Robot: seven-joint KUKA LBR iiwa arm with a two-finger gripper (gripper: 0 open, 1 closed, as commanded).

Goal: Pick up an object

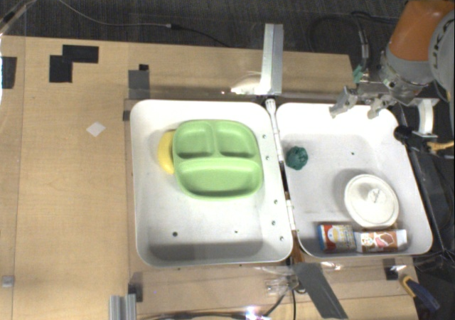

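The gripper (357,104), fingers spread and holding nothing, hangs at the right bin's (321,190) twelve o'clock rim; a smooth white round lid (370,199) lies toward five.

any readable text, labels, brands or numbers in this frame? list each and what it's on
Nothing can be read as text.
Box lying along the right bin's near edge: printed red, white and dark packaging, lettering too small and blurred to read.
White round container: faint relief on top, not legible.
Green divided tray, yellow object beside it, teal object: no print seen.
Black shapes on the bench: plain blocks, no characters.
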